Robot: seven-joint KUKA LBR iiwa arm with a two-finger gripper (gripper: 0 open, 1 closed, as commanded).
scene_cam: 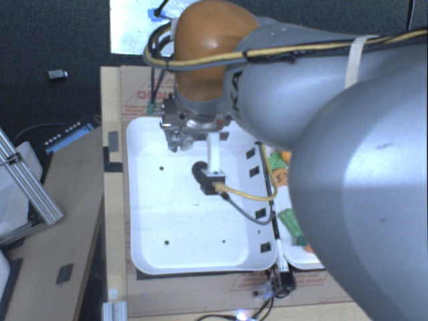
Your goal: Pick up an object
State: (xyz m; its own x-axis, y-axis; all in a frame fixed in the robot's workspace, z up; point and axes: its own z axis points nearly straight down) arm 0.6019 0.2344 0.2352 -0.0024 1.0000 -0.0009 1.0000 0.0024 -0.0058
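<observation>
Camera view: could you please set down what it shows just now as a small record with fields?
arm: grey, orange band, reaching in from the right
gripper: above the far end of the left bin
left bin: white, shallow
right bin: mostly hidden under the arm
things in right bin: an orange thing and a green thing, both partly hidden
hold: cannot tell

The arm (pixel 348 146) covers most of the right bin (pixel 305 259), its green item (pixel 292 223) and orange item (pixel 279 176).
</observation>
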